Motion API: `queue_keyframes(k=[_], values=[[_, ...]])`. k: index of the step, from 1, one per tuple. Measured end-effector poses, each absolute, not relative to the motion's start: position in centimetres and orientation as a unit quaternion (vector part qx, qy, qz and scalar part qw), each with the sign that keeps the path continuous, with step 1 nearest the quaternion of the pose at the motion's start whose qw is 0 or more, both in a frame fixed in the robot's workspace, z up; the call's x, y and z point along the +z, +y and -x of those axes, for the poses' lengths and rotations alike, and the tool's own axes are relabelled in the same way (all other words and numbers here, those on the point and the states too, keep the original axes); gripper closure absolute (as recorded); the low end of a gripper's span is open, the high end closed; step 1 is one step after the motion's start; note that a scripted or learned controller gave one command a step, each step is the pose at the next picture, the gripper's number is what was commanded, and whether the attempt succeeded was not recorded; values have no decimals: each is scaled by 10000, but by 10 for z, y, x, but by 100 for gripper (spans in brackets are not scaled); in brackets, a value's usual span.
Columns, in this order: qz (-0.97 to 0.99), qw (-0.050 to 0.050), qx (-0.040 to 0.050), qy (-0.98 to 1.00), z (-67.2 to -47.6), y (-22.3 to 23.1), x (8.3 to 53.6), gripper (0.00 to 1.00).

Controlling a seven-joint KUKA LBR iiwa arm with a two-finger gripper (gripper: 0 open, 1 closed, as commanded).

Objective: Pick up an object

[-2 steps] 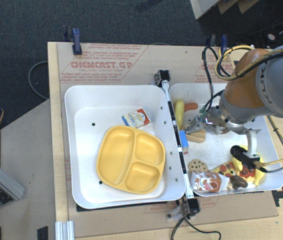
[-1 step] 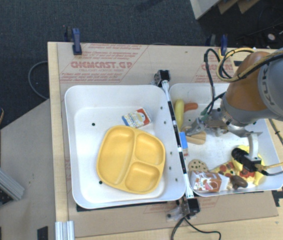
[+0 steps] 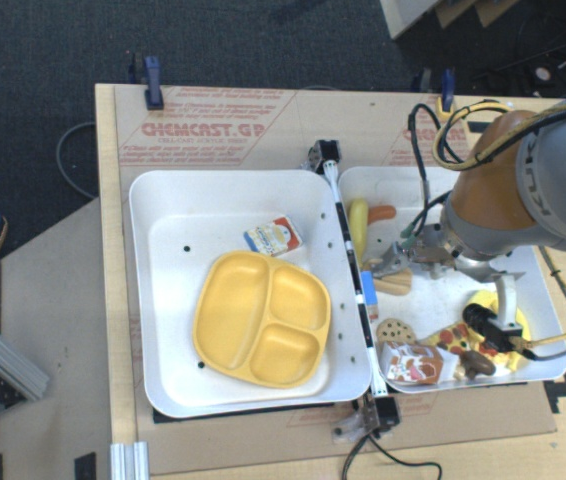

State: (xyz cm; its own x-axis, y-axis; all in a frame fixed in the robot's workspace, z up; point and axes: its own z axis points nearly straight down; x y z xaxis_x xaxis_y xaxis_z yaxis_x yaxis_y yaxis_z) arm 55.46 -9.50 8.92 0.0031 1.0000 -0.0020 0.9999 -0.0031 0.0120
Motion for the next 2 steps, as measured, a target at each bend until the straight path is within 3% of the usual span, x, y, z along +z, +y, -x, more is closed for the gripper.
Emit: queue_keyframes(k=[1, 2], values=[[-7066, 37, 25, 7076, -590, -96, 88, 0], [-7069, 41, 33, 7073, -590, -96, 99, 100]])
